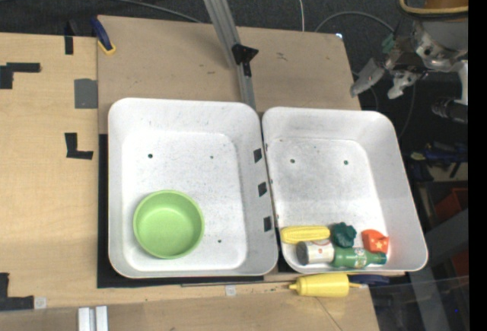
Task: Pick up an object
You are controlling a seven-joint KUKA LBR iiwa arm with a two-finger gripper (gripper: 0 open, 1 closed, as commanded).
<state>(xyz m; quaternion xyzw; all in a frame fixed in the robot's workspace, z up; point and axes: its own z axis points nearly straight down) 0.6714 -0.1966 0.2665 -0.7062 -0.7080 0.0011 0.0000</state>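
So the gripper (383, 78) is parked well up and off past the far right corner of the right bin (380, 132), outside the rim and over the dark floor area. The two fingers look spread apart with nothing between them, so it's open and empty as far as I can see.

Everything grabbable in the right bin is jammed into its near edge: a yellow corn cob (304, 233), a small white can (316, 252) right under it, a dark green lump (342, 233) next to the corn, a green bottle (356, 259) lying on its side, and an orange-red thing (375, 242) at the near right corner. They all touch or nearly touch. A yellow mustard bottle (323, 285) lies just outside the right bin's near rim, on the bench. The left bin (183, 124), beside the right bin, has a green bowl (168, 224) in its near corner.

What could go wrong, my guess: that cluster is tight and pressed against the sloped wall, so fingers coming down could land on top of two items, or a finger hits the rim. The can and bottle are round and would probably roll or squirt out
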